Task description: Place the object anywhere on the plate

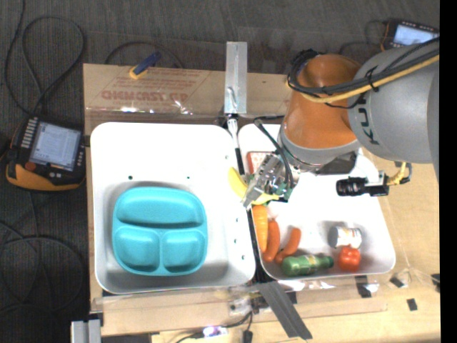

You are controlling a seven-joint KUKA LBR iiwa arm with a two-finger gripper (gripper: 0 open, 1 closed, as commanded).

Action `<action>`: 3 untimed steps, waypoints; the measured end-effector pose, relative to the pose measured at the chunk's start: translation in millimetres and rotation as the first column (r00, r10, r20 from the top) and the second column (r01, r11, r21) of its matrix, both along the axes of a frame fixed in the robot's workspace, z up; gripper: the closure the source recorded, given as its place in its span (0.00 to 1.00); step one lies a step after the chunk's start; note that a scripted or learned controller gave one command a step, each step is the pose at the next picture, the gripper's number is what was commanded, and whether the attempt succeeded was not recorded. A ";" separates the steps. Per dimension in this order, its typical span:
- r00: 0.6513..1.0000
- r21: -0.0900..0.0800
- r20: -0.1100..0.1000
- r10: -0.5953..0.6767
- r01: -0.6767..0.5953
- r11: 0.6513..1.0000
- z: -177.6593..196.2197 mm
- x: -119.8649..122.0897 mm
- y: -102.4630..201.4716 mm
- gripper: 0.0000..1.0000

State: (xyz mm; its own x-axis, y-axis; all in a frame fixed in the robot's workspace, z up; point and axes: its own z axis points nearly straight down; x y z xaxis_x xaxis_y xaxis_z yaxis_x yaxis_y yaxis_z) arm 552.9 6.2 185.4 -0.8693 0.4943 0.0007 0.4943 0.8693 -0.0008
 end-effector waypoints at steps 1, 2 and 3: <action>0.952 -0.001 -0.002 -0.308 0.308 0.952 -2.5 -14.9 71.9 1.00; 0.951 -0.001 -0.001 -0.308 0.308 0.951 -2.4 -14.9 71.8 0.00; 0.952 -0.001 -0.003 -0.307 0.307 0.952 5.9 -15.0 72.6 1.00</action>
